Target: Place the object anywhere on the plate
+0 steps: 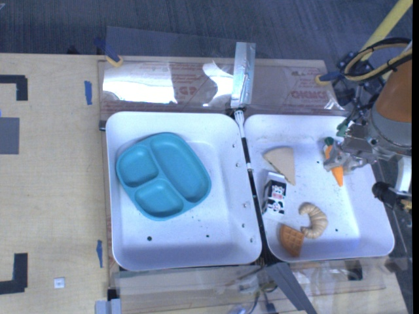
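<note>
- The worktop (46,195) carries two shallow white bins side by side; everything below is placed against the blue plate (163,174).
- The left bin (177,247) holds the blue plate, which lies flat toward the bin's upper left and has three compartments, all of them bare.
- The right bin (366,234) sits just right of the plate's bin, the two rims touching along a dark seam.
- Nearest the plate in the right bin are a tan wedge (281,161) and, below it, a small black-and-white carton (275,196) leaning against the bin's inner wall.
- Farther right of the plate and lower lie a croissant (315,220) and a waffle cone (292,239), the two touching.
- Farthest right of the plate, the arm's tool (340,157) hangs over the right bin's upper right part.
- A small orange carrot (338,175) shows at the tool's tip, pointing down; it appears pinched there, though whether the fingers truly close on it cannot be told.
- The carrot is well apart from the plate, over the other bin.
</note>
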You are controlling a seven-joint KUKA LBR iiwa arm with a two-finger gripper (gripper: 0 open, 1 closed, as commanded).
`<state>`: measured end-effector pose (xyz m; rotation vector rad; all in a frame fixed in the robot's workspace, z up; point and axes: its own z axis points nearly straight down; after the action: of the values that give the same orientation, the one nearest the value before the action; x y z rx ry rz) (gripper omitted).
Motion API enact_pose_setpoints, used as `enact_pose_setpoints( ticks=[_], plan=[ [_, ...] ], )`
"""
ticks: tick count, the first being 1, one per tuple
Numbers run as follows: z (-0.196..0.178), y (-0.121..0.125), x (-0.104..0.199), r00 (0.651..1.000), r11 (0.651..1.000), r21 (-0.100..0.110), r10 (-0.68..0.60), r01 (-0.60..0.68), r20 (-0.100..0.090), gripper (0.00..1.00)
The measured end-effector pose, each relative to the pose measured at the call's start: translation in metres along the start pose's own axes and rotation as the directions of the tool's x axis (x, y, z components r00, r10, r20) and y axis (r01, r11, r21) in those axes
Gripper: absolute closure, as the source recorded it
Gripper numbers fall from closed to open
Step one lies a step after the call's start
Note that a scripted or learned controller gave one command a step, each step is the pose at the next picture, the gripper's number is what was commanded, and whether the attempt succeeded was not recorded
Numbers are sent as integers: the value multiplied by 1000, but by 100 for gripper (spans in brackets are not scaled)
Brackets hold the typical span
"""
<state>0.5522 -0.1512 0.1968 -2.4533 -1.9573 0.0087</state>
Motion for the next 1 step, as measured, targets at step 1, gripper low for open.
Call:
enact_pose_setpoints(
  ticks=[1],
  plan=[
    [16, -74, 62, 963, 963, 3, -269, 269, -3, 100]
  ],
)
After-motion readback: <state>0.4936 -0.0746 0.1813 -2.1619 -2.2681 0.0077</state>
